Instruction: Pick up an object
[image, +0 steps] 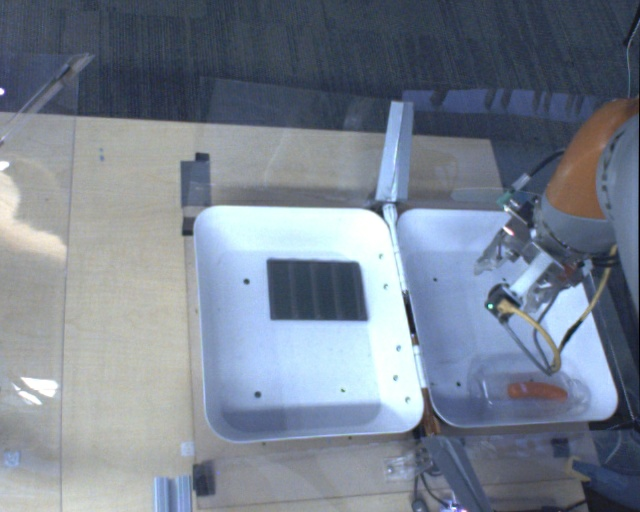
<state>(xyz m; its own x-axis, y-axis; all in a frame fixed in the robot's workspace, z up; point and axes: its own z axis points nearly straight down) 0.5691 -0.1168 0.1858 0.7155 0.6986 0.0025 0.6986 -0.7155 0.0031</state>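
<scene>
End effector (503, 250) hangs over the right bin (450, 330), in its far half and toward the right wall; you cannot tell from this angle whether it is open or closed, and nothing shows in its grasp. The arm (612, 215) comes in from the right, with its orange band (585, 170) above the wrist. For the pick, you have a clear item (530, 388) lying flat in the near right corner of the right bin, with an orange piece (537, 391) showing inside it. It sits well apart from the end effector, nearer to you. The left bin (230, 330) holds a dark ribbed rectangle (317, 290), flat near its middle. Both bins sit side by side on the pale wooden counter (110, 300), their inner edges touching or nearly so.
</scene>
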